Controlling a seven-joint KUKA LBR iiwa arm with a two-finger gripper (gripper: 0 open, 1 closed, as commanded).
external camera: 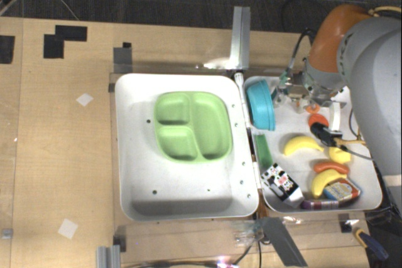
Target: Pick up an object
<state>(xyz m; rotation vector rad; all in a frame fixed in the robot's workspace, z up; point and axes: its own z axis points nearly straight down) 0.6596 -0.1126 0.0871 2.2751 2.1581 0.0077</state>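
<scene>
My pincer hangs near the blue dish; its grip state I cannot tell. The banana looks light, soft: grasp mid-body.

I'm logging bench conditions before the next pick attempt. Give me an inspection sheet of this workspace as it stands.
Surface: wooden bench bearing two white bins side by side.
Job's things: right bin holds a blue dish leaning on its left wall, two bananas, a green stick, a black-and-white box, small orange pieces and a packet.
Clutter: left bin holds a green divided tray.
Grippers: gripper low over the right bin's far end; finger state unclear.
Cables: thin wires along the arm; more at the near bench edge.
Surroundings: dark carpet beyond the bench; black marks on the bench at left.
</scene>
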